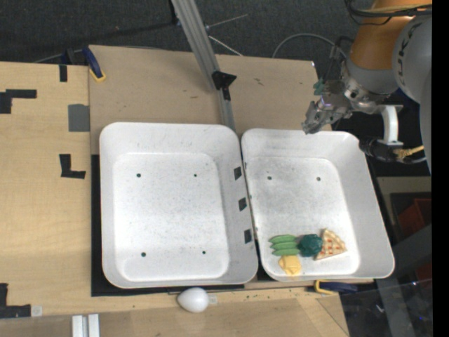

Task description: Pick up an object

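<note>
the gripper point(314, 123) hangs at 1 o'clock over the far rim of the right bin point(365, 188); jaws state: cannot tell. 4 toys lie clustered at 5 o'clock in that bin: green pods point(283, 243), a dark green piece point(309, 244), a pizza slice point(331, 245), a yellow piece point(290, 264). a white egg point(193, 300) rests on the desk point(42, 188) at 6 o'clock, just beside the left bin point(168, 202).

Even overhead light is washing out the white bins point(168, 135); shadows are staying soft, focus slightly grainy throughout.
</note>
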Robot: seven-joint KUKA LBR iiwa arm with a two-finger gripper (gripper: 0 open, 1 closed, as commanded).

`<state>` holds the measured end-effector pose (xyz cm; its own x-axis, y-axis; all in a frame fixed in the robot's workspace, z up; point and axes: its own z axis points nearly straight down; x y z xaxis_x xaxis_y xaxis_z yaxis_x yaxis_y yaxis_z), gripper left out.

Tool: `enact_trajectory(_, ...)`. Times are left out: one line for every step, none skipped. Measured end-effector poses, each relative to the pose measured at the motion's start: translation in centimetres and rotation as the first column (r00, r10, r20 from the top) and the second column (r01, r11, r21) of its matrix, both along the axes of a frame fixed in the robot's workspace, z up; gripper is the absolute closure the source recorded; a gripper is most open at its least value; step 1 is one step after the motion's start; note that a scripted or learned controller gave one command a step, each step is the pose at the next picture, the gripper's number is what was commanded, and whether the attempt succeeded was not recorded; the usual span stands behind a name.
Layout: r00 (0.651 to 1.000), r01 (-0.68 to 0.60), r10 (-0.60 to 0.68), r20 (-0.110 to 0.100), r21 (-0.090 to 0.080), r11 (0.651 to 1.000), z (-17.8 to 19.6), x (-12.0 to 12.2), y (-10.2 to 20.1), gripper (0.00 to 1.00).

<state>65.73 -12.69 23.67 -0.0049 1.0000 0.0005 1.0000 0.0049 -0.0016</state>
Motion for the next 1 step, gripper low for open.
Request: enact_trajectory(1.000, -0.001, 0.001, 0.000, 0.001, 1.000, 0.28, -0.37, 5.00, 1.00)
